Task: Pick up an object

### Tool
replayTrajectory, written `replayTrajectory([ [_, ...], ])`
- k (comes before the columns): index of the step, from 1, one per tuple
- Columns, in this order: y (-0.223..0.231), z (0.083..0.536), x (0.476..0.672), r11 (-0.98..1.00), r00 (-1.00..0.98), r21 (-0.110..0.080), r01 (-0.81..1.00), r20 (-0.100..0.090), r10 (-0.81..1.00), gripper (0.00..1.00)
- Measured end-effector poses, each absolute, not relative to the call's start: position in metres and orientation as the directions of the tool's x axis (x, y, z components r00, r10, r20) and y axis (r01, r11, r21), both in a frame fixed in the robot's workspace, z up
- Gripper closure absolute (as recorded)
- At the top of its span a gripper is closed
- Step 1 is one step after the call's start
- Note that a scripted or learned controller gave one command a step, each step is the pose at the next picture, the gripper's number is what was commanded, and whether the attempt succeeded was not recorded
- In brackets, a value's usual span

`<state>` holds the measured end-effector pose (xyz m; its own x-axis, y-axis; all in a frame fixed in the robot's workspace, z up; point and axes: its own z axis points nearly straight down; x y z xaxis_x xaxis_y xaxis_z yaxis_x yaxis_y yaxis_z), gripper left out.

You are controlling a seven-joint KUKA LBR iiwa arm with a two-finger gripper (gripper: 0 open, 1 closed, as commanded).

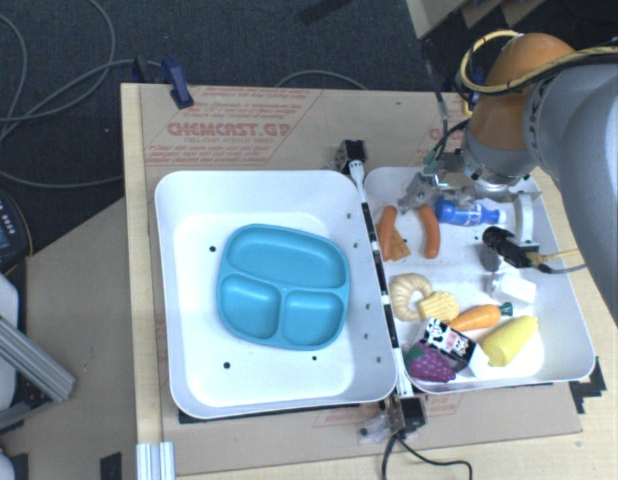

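The right bin (574, 353) holds several toy foods. Two orange sausages (392, 233) (429, 230) lie near its back left. A blue bottle-like piece (459, 212) rests just right of them. My gripper (431, 188) hangs low over the bin's back edge, directly above the sausages and the blue piece. Nothing can be seen between its tips. Nearer the front lie a cream ring (409, 289), a yellow ridged piece (438, 305), a carrot (479, 317), a yellow fruit (509, 340), purple grapes (434, 366) and a black-and-white carton (450, 341).
The left bin (179, 218) holds a blue divided plate (282, 285). A small white block (516, 289) lies at the right side of the right bin. The grey arm with its orange band (519, 78) fills the upper right. Cables run over the dark floor behind the bench.
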<state>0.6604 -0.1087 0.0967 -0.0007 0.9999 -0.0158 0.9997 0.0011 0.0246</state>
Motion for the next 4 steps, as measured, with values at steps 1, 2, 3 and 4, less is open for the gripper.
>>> replayTrajectory([
  [1, -0.113, 0.101, 0.663, 0.0, 0.001, 0.023, 1.0, -0.007, 1.0, 1.0],
  [2, -0.068, 0.19, 0.569, 0.002, -0.002, -0.002, 1.0, 0.004, 1.0, 1.0],
  [3, -0.1, 0.148, 0.542, -0.005, 0.005, -0.007, 1.0, 0.001, 1.0, 1.0],
  [4, -0.098, 0.151, 0.544, -0.001, 0.001, -0.001, 1.0, 0.0, 1.0, 0.0],
])
